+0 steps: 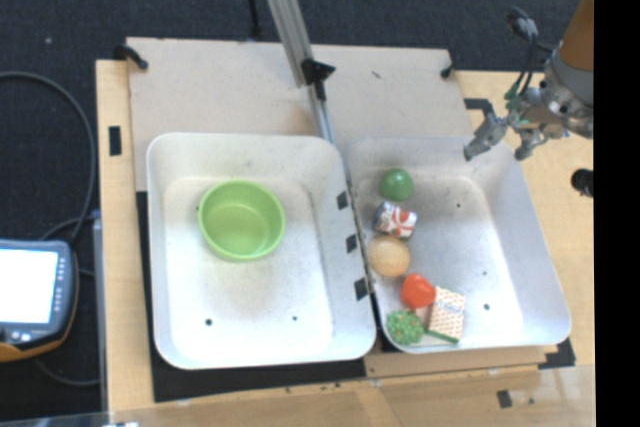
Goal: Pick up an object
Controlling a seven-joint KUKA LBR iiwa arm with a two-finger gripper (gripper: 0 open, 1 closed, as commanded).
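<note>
Objects cluster along the right bin's (520,245) left wall: green ball (396,184), crumpled can (395,220), tan ball (389,258), red piece (418,291). Gripper (506,143) hovers released at the far right rim; green bowl (241,220) occupies the left bin (180,315).

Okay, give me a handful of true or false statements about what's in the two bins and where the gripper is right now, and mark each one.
1. The green bowl sits in the left bin. True.
2. The gripper is closed on the green ball. False: it hangs open above the right bin's far right corner, holding nothing.
3. The small objects cluster along the right bin's left side. True.
4. The red object is in the green bowl. False: it lies in the right bin, near the tan ball.
</note>
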